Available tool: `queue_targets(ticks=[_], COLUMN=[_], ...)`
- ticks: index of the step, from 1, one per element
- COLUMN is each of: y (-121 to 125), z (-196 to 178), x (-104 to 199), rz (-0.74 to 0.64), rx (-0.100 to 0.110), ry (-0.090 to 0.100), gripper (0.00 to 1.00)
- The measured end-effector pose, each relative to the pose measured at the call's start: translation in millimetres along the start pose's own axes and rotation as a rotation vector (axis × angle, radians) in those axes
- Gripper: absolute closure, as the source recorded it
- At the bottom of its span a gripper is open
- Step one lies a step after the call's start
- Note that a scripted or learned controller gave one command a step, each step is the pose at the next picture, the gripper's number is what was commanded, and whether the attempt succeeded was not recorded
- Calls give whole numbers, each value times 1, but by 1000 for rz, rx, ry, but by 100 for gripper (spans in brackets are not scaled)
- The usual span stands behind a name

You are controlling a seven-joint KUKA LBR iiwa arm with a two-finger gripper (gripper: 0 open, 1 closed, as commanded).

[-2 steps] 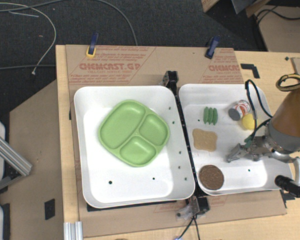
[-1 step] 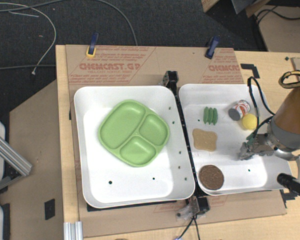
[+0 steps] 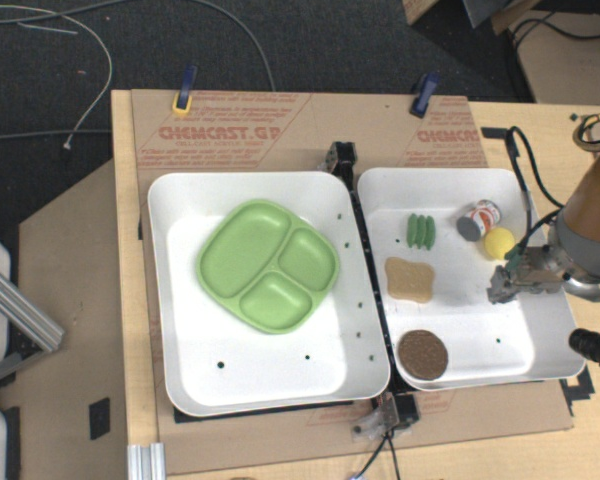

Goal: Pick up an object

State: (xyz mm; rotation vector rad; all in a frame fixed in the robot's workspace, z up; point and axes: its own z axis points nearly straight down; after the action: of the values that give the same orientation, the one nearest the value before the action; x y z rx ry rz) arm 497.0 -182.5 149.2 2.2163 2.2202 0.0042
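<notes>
Yellow ball [image 3: 498, 242] lies just up-left of the gripper [image 3: 504, 286] in the right bin [image 3: 540, 358]; gripper's opening: cannot tell

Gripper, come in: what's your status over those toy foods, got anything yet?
Gripper low in right bin, nothing seen held. Yellow ball and can just above it. Path unobstructed.

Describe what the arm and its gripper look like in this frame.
The arm comes in from the right edge as a tan-orange rounded section above a pale grey wrist ring. Below it the gripper is a small, dark grey metal assembly with blocky parts. A black cable curves along the bench toward it. No markings are readable on the arm.
</notes>
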Motion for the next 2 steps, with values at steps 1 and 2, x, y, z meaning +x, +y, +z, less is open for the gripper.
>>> queue_targets(ticks=[1, 2], y=[-7, 4], z=[-52, -110], x=[5, 5], rz=[0, -1], rx=[-1, -3], ry=[0, -1], gripper=[100, 100])
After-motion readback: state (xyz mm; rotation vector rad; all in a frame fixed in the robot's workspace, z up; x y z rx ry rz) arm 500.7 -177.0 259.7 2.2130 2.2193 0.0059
